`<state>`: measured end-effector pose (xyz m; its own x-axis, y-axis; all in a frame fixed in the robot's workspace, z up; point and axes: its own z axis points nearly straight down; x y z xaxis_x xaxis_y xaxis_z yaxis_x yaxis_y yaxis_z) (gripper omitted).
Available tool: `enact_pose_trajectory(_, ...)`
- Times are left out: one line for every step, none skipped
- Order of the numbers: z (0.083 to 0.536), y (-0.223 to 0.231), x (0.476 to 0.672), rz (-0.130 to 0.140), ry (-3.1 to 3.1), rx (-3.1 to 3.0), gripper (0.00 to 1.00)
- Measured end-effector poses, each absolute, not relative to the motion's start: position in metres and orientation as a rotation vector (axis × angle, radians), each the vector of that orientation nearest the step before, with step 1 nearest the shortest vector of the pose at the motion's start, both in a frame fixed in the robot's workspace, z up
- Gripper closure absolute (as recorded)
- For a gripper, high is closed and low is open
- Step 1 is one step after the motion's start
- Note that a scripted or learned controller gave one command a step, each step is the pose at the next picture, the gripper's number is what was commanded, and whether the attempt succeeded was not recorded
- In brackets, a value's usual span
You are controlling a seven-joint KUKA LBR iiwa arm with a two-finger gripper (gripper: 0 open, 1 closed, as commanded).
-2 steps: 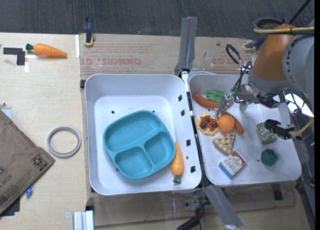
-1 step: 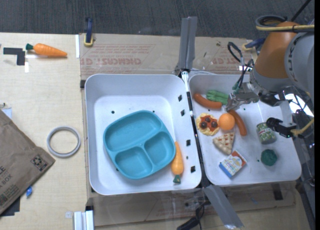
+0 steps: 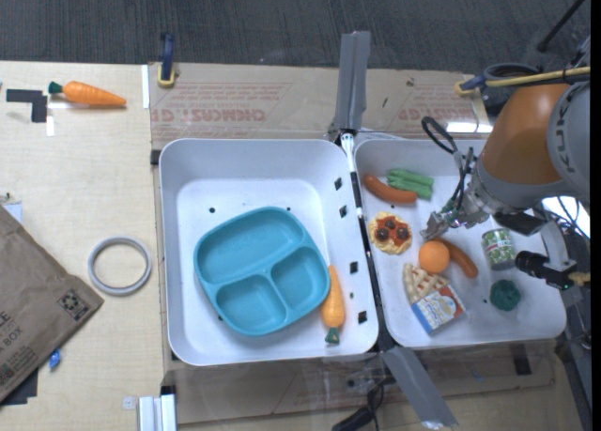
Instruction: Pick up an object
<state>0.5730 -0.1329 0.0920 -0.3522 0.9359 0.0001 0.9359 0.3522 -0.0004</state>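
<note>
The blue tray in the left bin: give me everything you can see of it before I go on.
The blue tray is a teal, plastic-looking plate with rounded corners and three compartments: one long section along the upper left and two smaller ones below. It lies flat, right side up, turned at a slant in the left bin, with nothing in its compartments. A toy carrot lies against its right edge, green end toward the bin's near wall. The gripper is over the right bin, away from it.
</note>
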Motion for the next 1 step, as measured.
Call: enact_pose_trajectory(0.0921,-0.1329,0.5731,0.000,-2.584,-1.788,0.00)
